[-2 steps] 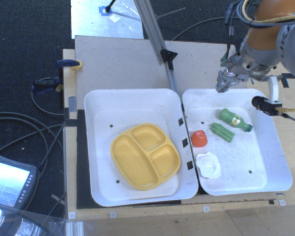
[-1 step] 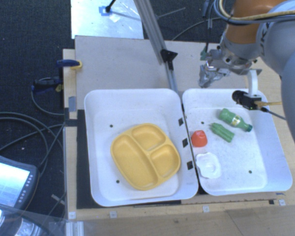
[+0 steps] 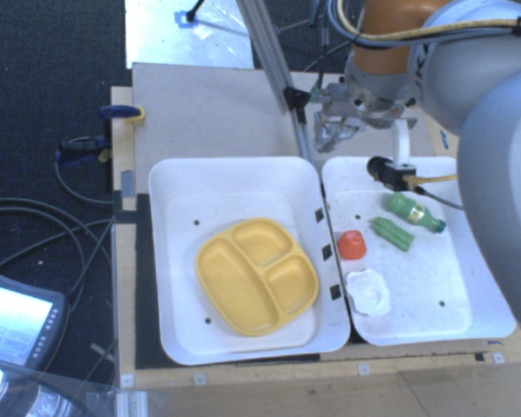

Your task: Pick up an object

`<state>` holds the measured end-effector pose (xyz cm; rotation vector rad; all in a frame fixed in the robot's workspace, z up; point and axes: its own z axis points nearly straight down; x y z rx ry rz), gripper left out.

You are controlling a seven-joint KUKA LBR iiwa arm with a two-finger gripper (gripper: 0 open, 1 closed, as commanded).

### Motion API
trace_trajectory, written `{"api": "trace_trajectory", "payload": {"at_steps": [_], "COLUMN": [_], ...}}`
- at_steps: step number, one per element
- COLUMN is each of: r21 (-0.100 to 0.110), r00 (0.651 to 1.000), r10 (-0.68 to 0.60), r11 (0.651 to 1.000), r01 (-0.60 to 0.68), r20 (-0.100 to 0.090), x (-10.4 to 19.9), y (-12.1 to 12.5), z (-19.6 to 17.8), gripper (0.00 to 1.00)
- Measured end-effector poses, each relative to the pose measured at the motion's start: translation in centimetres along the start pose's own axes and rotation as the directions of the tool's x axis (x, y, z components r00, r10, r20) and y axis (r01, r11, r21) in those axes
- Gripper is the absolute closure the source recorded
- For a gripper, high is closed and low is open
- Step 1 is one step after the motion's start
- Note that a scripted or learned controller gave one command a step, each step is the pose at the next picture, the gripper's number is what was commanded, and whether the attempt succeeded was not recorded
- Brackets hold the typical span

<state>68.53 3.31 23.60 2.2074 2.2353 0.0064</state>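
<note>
Green bottle [image 3: 414, 212] lay in the right bin [image 3: 482, 315], long axis slanting toward the red cup [image 3: 352, 245], below-right of the gripper [image 3: 334, 134] hovering at that bin's far rim, jaw state indeterminable.

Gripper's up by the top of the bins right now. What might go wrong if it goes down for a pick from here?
The gripper hangs over the divider, so a straight descent may strike the rim. The green bottle and green pickle-like piece lie close together; a grasp might nudge both. The red cup hugs the wall, leaving little finger room.
</note>
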Motion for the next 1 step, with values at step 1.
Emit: {"api": "trace_trajectory", "payload": {"at_steps": [1], "r21": [0.001], "r00": [1.0], "r10": [0.001], "r11": [1.0], "r01": [-0.001], "r20": [0.0], "x": [5.09], "y": [-0.56], "z": [-0.07], "gripper": [1.0]}}
